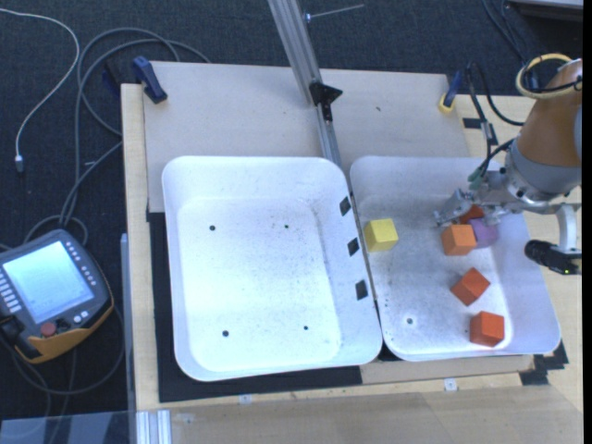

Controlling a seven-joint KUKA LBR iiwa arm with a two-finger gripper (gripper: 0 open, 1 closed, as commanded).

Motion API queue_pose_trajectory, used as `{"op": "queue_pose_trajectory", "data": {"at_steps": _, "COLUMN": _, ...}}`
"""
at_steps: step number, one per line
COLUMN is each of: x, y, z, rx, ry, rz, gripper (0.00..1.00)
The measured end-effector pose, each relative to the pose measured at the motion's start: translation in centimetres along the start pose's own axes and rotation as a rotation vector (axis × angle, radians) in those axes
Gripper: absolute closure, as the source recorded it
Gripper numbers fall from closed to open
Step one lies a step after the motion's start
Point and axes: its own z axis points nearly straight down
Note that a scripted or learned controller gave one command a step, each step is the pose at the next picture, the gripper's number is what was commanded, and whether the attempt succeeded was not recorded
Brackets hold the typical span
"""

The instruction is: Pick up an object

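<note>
- While no block shows between its fingers, the tool [470, 209] hangs low over the upper part of the right bin [416, 333], directly above a tight cluster of blocks; whether it is open or closed I cannot tell, since the wrist hides the fingertips.
- Nearest candidates: an orange block [458, 240] and a purple block [485, 232] touch each other just below the tool, with a sliver of red block [474, 213] peeking out under it. My guess is the target is one of these three, and their crowding makes a clean grasp doubtful.
- Further out in the same bin: a second orange-red block [470, 286] sits apart below the cluster, tilted cornerwise, and a third one [487, 328] rests near the bottom rim. A yellow block [380, 234] lies alone by the left wall, easy to reach from any side.
- The blocks look scattered at random, which fits a bin-picking set-up rather than deliberate placing.
- The left bin [185, 178] lies beside it, the two rims meeting along a line marked with small black tabs.
- Both bins are shallow, white and speckled with dark flecks; they rest on a pale wooden desk [231, 109] with blue clamps [148, 78] at the far corners.
- An aluminium post [294, 40] slants up from the desk's back.
- Around it, dark carpet with loose cables, and a teach pendant [51, 289] with a lit screen lying on the floor at the left.
</note>
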Motion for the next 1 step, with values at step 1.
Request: {"op": "queue_pose_trajectory", "data": {"at_steps": 1, "x": 3.19, "y": -3.17, "z": 0.71, "rx": -0.017, "ry": -0.012, "rz": 0.001, "gripper": 0.0}}
